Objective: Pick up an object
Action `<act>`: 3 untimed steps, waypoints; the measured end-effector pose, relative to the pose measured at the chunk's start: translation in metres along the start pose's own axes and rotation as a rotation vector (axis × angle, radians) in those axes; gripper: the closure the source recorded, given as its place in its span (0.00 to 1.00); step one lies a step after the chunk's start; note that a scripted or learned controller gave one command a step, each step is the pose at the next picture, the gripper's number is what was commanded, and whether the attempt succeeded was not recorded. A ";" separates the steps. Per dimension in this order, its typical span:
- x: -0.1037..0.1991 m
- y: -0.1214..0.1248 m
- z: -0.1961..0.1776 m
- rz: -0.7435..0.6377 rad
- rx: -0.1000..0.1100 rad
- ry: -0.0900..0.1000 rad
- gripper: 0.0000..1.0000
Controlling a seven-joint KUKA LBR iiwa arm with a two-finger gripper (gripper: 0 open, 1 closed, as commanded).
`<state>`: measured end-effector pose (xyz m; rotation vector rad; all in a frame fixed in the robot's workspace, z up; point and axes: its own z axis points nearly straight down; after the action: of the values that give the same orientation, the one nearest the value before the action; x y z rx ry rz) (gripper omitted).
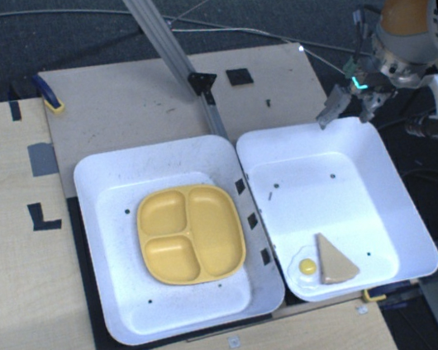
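Note:
A yellow divided plate (190, 234) lies flat in the middle of the left bin (126, 312). In the right bin (330, 184), near its front edge, a small white fried-egg toy with a yellow yolk (305, 268) sits beside a tan wedge (335, 261); the two touch. My gripper (350, 107) hangs above the far right corner of the right bin, well away from these objects. Its fingers (331, 113) are spread, open, with nothing between them.
A slanted metal pole (171, 44) crosses the bench behind the bins, ending at a black clamp (203, 82). Cables trail over the dark floor at the back. Black tape marks dot the wooden bench on the left.

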<state>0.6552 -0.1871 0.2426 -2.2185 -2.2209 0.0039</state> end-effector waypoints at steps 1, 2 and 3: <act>0.000 0.001 -0.001 0.000 -0.002 -0.001 0.00; 0.003 0.000 0.042 -0.001 0.001 -0.001 0.00; 0.002 0.007 0.103 -0.001 0.002 -0.001 0.00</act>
<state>0.6618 -0.1855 0.1394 -2.2166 -2.2213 0.0075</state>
